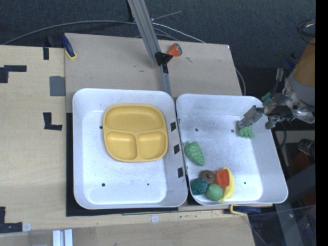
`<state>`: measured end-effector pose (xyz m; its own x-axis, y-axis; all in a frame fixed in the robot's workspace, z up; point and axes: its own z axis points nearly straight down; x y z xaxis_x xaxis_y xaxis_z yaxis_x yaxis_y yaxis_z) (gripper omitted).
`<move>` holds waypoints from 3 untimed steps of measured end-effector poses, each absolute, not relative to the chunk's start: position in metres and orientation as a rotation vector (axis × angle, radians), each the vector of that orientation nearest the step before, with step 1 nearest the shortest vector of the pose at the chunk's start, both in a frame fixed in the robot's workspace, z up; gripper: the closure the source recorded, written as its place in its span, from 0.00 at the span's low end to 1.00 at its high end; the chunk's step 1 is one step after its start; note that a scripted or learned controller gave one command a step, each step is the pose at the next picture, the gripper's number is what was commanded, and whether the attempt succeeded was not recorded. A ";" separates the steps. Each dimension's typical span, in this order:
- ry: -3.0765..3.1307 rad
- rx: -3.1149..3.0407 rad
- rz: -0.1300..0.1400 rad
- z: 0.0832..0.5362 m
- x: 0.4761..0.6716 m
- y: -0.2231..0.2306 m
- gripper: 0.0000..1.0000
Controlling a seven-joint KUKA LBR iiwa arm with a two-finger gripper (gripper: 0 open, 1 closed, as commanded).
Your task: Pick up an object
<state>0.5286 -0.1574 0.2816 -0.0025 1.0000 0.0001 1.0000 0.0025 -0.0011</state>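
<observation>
My gripper (252,121) reaches in from the right over the right bin's (220,118) far right part. A small green bumpy object (246,132) sits right at its tip, touching or just below it; whether it is gripped is unclear. A green leafy toy (195,153) lies near the bin's left wall. At the front of the bin sits a cluster: a brown ring (207,176), a red piece (222,178), a yellow banana (229,184), a light green ball (215,192) and a dark green piece (199,186).
The left bin (82,152) holds a yellow divided plate (136,132). A grey slanted pole (146,27) rises behind the bins, with a small orange-red object (175,49) beside its base. A blue and yellow clamp (69,47) sits at the bench's back left.
</observation>
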 end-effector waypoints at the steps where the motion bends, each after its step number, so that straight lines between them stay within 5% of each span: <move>1: -2.223 -2.218 0.001 0.282 0.529 -0.157 0.00; 3: -2.219 -2.217 0.007 0.177 0.521 -0.163 0.00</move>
